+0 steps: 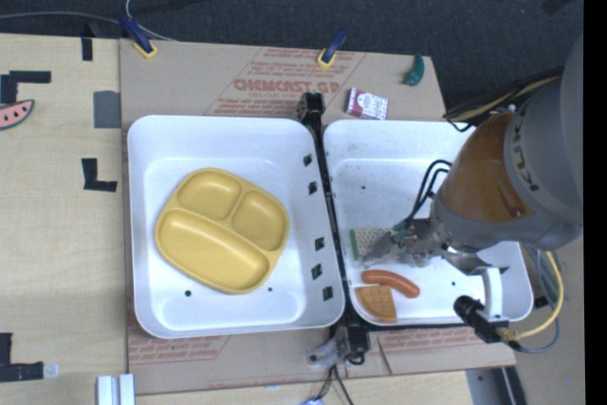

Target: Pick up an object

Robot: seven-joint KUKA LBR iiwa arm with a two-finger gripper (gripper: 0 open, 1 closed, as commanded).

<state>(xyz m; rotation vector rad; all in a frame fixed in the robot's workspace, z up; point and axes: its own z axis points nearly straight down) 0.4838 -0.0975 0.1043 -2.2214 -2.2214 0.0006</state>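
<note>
Two white bins point(152, 204), one yellow tray point(222, 229), one sausage point(391, 282) (claw point(387, 244) state unclear)

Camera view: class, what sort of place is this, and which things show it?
Probably a robot test bench: two white bins on clamped cardboard, a grey robot arm, and toy food such as a sausage.

Small red-and-white packet point(365, 103) on brown cardboard point(275, 81), green bit point(414, 70) near its corner, two blue-yellow clamps point(139, 38)
</note>
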